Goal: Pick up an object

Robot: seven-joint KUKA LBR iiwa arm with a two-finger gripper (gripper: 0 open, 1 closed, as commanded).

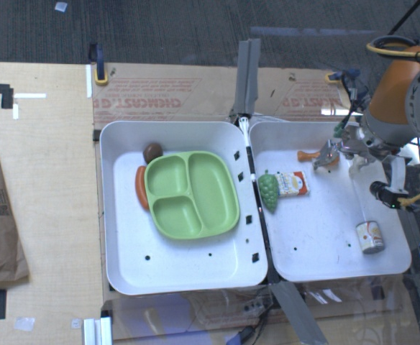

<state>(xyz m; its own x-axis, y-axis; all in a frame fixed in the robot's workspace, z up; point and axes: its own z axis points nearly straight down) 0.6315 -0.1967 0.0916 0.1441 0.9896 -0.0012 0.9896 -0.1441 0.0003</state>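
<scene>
Claw (330,157) sits low in the right bin (318,261), can't tell how it's set from up here. An orange thing (308,155) lies touching or just beside it on the side away from the arm, probably the target. I'd centre over that piece and drop straight. Green toy (268,190) and snack packet (292,184) are nearby, can (369,236) further off.
</scene>
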